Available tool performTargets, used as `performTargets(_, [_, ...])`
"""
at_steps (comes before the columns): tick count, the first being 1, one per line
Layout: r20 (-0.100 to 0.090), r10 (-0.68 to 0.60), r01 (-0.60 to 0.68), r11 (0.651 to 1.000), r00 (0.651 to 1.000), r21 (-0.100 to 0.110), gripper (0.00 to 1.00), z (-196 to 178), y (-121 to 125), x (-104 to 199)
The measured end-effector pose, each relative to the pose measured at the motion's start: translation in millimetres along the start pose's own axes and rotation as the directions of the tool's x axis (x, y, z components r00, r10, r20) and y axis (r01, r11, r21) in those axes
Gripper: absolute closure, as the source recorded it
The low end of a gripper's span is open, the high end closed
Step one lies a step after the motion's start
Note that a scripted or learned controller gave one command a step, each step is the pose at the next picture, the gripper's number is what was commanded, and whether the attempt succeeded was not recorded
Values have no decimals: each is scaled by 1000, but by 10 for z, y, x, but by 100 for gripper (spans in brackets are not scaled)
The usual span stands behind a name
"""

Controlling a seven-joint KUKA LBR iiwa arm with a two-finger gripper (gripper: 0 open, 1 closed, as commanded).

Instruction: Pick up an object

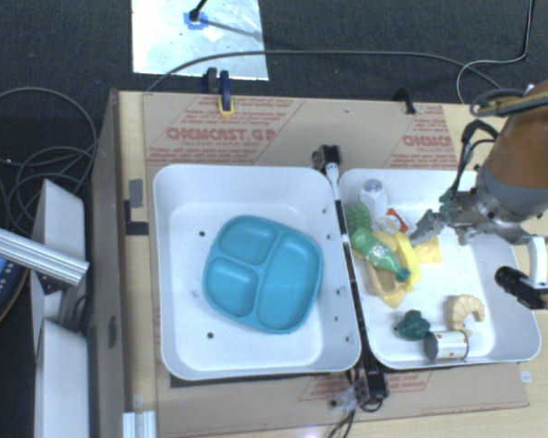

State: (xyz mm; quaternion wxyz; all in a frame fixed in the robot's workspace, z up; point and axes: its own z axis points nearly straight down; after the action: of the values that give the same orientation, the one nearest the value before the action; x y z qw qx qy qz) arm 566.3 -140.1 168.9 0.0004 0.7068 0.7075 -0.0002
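Observation:
The right bin (521, 331) holds several small objects. A green bottle (381, 255) lies on yellow pieces (395, 245) near the bin's left wall. A white-capped item (373, 191) stands at the back. Along the front are a dark green toy (410, 323), a tan croissant-shaped piece (464, 309) and a small can (446, 343). My gripper (436, 224) hangs over the middle of the right bin, just right of the yellow pieces. Nothing shows in its grasp.
The left bin (178, 245) holds a blue divided plate (263, 273). A black clip (329, 160) sits on the wall between the bins at the back. The arm's orange band (530, 144) is above the right bin's far right side. Cables run across the floor behind the bench.

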Motion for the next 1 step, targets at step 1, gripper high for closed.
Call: performTargets(1, [0,-2,2,1000,1000,-9,0,806,69,123])
